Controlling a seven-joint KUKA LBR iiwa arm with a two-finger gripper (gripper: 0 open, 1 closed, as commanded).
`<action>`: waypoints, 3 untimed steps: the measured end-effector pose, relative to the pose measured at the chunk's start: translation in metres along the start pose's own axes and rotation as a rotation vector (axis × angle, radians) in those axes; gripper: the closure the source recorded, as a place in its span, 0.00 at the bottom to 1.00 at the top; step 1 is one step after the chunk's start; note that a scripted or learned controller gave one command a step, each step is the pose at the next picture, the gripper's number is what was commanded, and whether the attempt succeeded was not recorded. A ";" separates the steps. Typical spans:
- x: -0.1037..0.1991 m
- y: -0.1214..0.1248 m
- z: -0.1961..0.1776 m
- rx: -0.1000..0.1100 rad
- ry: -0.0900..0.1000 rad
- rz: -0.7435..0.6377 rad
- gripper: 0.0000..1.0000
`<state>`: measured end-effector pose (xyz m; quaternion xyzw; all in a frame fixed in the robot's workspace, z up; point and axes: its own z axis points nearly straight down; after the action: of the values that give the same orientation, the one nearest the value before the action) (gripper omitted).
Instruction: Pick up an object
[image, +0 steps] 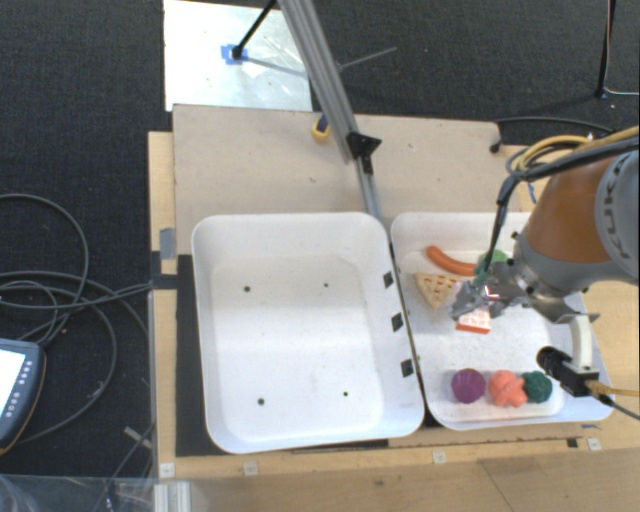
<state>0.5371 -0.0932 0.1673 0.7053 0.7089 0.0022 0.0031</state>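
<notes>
Low in the right white bin (440, 228), the hand (478, 300) sits over a small red-and-white block (474, 322), grip state unreadable, and it risks closing off-centre, nudging that piece against the tan waffle-like wedge (434, 288) and rising with nothing.

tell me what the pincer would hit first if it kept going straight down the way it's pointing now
Most likely the small red and white object lying right under the pincer in the right bin. The waffle-like wedge sits just beside it. Depth is hard to judge from this slanted view.
</notes>
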 end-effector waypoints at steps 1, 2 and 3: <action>0.000 0.002 -0.054 0.000 0.000 0.000 1.00; 0.061 0.000 -0.063 0.004 0.003 -0.007 1.00; 0.114 -0.012 -0.054 0.008 0.004 -0.005 1.00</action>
<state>0.5242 0.0210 0.2215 0.7034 0.7108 0.0010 -0.0011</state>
